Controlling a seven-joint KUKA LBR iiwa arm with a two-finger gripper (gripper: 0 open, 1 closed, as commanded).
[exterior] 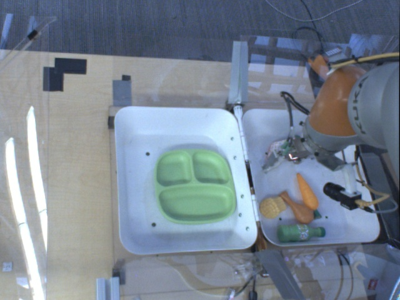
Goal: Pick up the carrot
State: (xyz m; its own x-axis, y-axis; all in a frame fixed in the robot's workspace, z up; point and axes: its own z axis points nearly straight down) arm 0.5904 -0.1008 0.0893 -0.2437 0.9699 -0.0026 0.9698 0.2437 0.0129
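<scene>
Overhead slanted view of a bench bearing two shallow white bins side by side. The left bin (134, 167) contains a light green divided plate (195, 186) with three compartments, lying flat near the bin's centre. The right bin (265, 127) holds the loose items, grouped toward its near edge. The carrot (306, 191), orange and tapered, lies tilted on the bin floor, its thick end toward the near edge. Just beside it, on the side toward the left bin, lies a tan drumstick-shaped piece (295, 208), and next to that a round yellow waffle-textured disc (270, 207). A green bottle (300, 232) lies on its side along the near wall. The arm (369, 108) enters from the right, partly cut off by the frame edge, its orange band uppermost. The gripper (281, 153) hangs over the far-middle part of the right bin, apart from the carrot; it appears small and blurred, so whether it is released or clenched cannot be determined. Nothing is discernibly grasped.
</scene>
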